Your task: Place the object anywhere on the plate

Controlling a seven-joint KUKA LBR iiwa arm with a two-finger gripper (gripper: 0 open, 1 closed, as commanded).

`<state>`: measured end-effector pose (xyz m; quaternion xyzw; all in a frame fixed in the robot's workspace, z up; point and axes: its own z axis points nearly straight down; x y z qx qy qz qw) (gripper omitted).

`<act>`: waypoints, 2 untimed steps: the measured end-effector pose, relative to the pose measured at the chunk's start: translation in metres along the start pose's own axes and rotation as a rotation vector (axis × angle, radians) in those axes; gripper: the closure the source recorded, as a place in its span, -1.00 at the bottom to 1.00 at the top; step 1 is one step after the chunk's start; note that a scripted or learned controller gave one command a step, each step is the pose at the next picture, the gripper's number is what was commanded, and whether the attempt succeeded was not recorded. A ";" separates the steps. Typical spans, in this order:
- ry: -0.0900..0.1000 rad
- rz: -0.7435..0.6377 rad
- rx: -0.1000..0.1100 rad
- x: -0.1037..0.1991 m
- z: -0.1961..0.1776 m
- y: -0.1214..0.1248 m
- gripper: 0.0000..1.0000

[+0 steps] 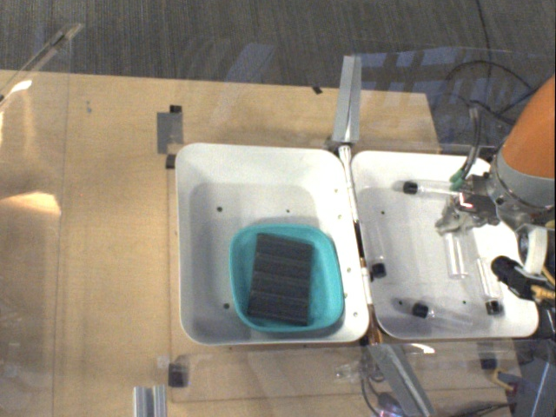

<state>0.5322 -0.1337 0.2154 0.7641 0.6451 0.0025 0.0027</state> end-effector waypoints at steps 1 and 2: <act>0.001 -0.134 0.002 0.056 -0.004 -0.020 1.00; 0.002 -0.233 0.003 0.129 0.025 -0.052 1.00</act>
